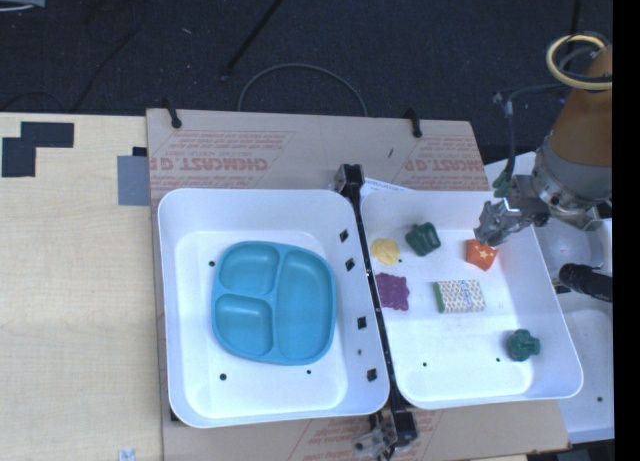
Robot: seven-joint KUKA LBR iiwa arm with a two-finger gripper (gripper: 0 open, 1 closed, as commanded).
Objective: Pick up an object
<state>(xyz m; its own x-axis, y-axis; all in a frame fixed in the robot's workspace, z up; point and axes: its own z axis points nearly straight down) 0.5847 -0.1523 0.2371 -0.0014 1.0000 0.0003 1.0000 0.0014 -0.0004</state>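
Note:
The right bin (545, 369) holds several small objects. An orange block (481, 254) lies near its far right side. My gripper (495, 225) hangs just above and slightly right of that block, close to it. A dark green piece (423, 238) and a yellow piece (386, 249) lie at the bin's far left. Closer to the middle are a purple piece (392, 291) and a patterned box (459, 296). A teal-green piece (521, 345) sits alone at the near right.
The left bin (190, 219) holds a blue divided plate (273, 301). A black divider (362, 279) runs between the two bins. The arm's orange band (583, 129) rises at the right, over the bin's right rim.

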